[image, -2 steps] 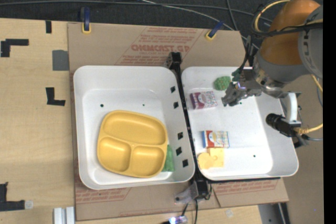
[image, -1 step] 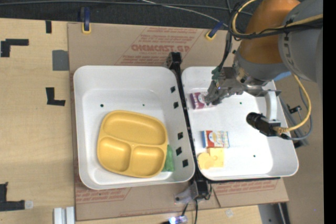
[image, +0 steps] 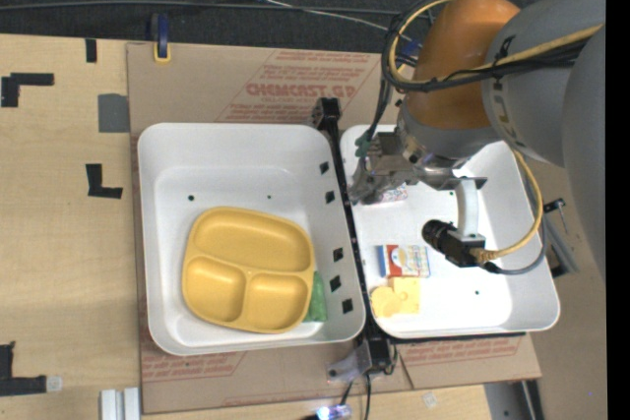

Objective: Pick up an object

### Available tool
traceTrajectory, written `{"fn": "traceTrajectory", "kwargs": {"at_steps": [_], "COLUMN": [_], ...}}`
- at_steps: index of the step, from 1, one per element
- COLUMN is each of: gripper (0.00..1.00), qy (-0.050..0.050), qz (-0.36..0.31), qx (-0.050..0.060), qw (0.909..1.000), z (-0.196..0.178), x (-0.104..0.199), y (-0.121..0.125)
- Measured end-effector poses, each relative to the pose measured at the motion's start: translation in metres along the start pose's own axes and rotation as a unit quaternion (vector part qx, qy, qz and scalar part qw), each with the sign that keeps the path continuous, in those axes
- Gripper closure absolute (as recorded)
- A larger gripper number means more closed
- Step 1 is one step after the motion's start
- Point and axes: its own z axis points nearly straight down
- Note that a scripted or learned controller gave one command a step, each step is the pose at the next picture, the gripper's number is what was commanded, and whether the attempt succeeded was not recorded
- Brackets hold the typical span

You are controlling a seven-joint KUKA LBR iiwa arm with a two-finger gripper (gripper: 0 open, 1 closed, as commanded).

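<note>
Here, I had the arm reaching in from the right, its tool [image: 379, 174] lowered into the far left corner of the right bin [image: 527, 310], close against the wall shared with the left bin [image: 162, 202]. I judged this to be the approach step of a pick, with nothing lifted yet. I could not tell from above how the tool was set, since the wrist and orange band hid much of it.

Something small and pale with reddish marks [image: 394, 196] lay on the bin floor right at the tool, perhaps touching it; it was too small for me to identify. Nearer the camera in the same bin lay a card [image: 404, 262], white with blue and orange print, and just below it, a yellow piece [image: 396, 299]. Both sat well clear of the tool, toward the near left of that bin.

In the left bin rested a yellow tray [image: 248, 269] with three compartments, and a green item [image: 317, 300] wedged beside its right edge.

My judgement was that the next move called for closing on whatever sat at the tool, then lifting straight up, clear of the dividing wall.
</note>
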Motion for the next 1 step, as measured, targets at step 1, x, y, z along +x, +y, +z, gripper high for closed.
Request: {"fn": "traceTrajectory", "kwargs": {"at_steps": [1], "gripper": [1.0], "qy": [0.0], "qz": [0.0], "qx": [0.001], "qw": [1.0], "z": [0.0132], "x": [0.0573], "y": [-0.0076]}}
